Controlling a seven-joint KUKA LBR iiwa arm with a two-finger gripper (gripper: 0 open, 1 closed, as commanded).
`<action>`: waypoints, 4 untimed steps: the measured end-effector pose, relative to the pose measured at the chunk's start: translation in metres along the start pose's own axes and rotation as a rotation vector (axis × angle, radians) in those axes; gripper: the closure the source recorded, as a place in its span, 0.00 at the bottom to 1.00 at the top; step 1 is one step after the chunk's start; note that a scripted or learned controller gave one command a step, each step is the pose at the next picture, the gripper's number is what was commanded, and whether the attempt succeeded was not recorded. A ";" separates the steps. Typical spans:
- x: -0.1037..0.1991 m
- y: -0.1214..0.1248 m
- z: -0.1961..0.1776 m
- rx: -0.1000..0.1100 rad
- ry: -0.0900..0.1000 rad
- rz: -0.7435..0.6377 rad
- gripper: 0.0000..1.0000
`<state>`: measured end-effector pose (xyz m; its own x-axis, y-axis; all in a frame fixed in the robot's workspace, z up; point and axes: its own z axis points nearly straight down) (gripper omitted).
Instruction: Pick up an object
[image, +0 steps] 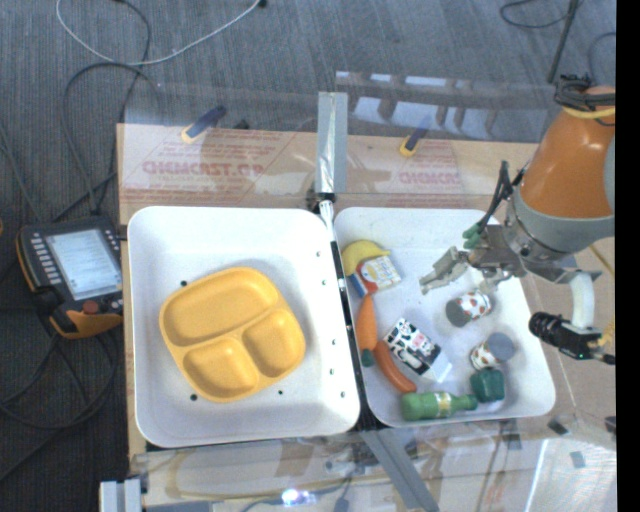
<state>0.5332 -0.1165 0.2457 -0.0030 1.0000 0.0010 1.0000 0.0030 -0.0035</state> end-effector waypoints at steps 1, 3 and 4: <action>-0.084 -0.031 0.060 0.000 -0.002 -0.034 0.00; -0.095 0.040 0.141 -0.010 0.008 0.006 1.00; -0.049 0.046 0.067 -0.002 -0.001 0.038 1.00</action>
